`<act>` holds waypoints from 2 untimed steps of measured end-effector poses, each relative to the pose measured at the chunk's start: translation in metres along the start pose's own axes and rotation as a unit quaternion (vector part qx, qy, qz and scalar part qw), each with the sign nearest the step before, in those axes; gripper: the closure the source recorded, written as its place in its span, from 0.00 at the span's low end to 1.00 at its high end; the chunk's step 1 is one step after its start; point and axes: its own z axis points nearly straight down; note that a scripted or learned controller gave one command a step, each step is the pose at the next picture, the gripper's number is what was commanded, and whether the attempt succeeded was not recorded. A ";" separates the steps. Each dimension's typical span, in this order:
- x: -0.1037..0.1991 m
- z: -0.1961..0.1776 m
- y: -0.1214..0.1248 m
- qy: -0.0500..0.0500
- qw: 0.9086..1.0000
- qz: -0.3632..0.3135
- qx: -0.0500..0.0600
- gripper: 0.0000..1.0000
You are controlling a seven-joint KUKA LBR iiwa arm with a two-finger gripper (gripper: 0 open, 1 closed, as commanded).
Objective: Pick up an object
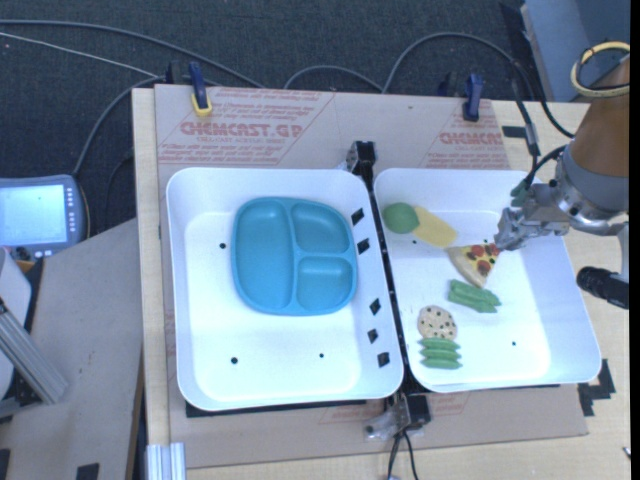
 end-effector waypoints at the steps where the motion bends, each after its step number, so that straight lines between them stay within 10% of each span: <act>1: 0.004 -0.044 0.004 0.000 1.000 0.000 0.001 1.00; 2: 0.004 -0.067 0.005 0.000 1.000 0.000 0.001 1.00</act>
